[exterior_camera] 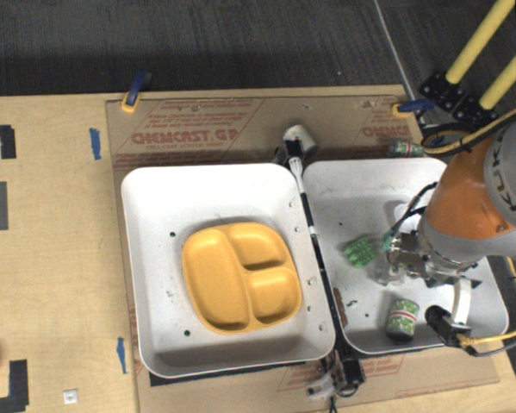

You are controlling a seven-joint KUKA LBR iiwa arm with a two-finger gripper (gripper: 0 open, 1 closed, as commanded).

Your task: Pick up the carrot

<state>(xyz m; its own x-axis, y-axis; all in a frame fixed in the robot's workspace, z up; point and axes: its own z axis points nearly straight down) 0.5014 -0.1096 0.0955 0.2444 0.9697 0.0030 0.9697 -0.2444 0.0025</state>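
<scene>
My gripper [399,263] hangs low over the middle of the right bin [360,187], under the grey wrist and the orange band [467,209]. A green leafy toy vegetable [360,251] lies just left of the gripper, close to it. A small green can [403,317] stands in front of the gripper, near the bin's front wall. The arm covers the bin floor beneath it and the bin's right part.
The left bin [154,198] holds a yellow divided plate [242,274]. A black cable [317,267] runs along the seam between the bins. Yellow rods [490,27] and a black clamp stand at the back right. Brown cardboard lies under both bins.
</scene>
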